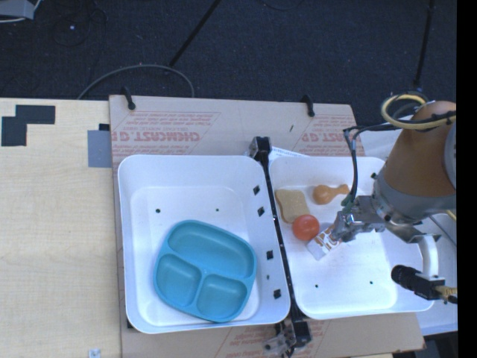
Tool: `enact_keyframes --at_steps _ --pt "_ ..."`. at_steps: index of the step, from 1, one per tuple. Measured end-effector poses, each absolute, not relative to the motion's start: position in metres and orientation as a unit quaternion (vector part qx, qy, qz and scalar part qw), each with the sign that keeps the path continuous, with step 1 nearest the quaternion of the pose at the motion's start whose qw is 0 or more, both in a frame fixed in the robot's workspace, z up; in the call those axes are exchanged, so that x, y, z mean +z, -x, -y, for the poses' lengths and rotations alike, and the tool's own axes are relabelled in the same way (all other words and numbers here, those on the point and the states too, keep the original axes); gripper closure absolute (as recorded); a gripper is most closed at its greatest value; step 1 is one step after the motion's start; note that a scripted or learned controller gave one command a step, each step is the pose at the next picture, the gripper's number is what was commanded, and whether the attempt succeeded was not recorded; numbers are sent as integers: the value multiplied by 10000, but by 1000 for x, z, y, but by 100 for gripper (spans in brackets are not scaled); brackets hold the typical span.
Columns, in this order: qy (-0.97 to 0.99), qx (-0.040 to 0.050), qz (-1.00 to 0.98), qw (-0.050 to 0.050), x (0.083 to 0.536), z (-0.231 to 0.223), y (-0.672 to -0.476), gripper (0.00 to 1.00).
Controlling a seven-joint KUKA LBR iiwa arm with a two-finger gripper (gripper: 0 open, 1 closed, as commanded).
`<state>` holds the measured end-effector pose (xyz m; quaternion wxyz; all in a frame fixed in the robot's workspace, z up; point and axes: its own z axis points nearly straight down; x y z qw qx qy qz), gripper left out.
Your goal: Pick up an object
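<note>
In the right bin (350, 293) lie a red-orange ball (305, 227), a tan slice of bread (291, 202) just behind it, and a small orange pear-shaped piece (329, 193) further back. My gripper (325, 242) hangs low over this bin, its tip just right of and in front of the ball, close to touching it. The grey and orange arm (416, 166) comes in from the right and covers the bin's right side.
The left bin (149, 177) holds a blue divided plate (205, 270) in its front half. A black divider (273, 230) runs between the two bins. Cardboard lies under both, with a wooden bench top to the left.
</note>
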<state>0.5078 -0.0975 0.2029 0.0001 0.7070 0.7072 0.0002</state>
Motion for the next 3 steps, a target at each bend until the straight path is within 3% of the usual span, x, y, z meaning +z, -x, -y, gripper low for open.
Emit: enact_keyframes --at_steps 3 --pt "-7052 -9 -7091 -19 221 -81 -487 100"
